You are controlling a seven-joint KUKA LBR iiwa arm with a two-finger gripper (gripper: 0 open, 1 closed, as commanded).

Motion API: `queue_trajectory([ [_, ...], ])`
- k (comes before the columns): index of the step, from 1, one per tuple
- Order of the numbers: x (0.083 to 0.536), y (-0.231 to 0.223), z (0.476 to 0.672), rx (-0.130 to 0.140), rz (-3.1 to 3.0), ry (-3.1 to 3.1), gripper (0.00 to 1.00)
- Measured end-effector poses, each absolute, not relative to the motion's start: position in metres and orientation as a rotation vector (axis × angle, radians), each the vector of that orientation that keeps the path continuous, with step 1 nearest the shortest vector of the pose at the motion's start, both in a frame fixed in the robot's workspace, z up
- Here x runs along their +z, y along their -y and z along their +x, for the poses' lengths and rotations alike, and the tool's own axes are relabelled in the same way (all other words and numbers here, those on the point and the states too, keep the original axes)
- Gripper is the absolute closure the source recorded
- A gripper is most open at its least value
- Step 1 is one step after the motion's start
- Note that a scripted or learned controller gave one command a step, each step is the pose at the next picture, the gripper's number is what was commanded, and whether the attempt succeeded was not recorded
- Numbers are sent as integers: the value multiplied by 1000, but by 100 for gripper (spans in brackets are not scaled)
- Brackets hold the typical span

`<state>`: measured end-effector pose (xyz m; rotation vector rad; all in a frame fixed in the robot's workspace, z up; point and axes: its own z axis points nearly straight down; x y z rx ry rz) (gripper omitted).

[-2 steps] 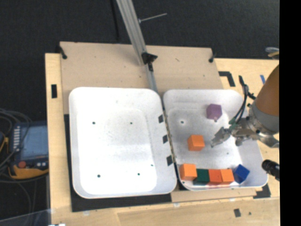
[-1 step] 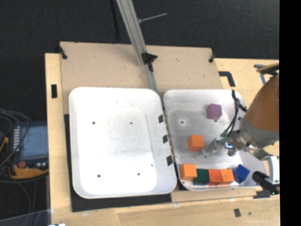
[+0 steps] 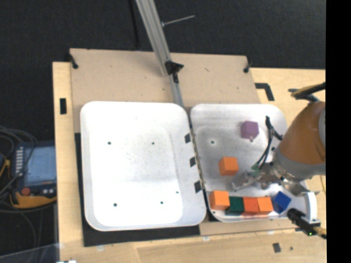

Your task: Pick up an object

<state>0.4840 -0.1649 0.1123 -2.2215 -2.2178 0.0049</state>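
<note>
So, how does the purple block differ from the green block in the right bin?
The purple block stands alone near the far side of the right bin; the green block sits in a row along the near wall, between orange blocks. The purple block is pale, the green block dark. Both look like small cubes.

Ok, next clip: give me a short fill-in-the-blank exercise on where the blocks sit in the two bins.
1. All the blocks lie in the shallow white bin on the ____ of the camera view.
2. The lone block nearest that bin's far edge is the small ____ cube.
3. In the row along the near edge, the dark green cube has an ____ cube on each side.
4. The row's right end is the ____ cube.

Missing words: right; purple; orange; blue
</note>
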Motion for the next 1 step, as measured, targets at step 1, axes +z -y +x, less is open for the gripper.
queue_trajectory([
  [1,125,165,487,-6,-2238,2211,100],
])
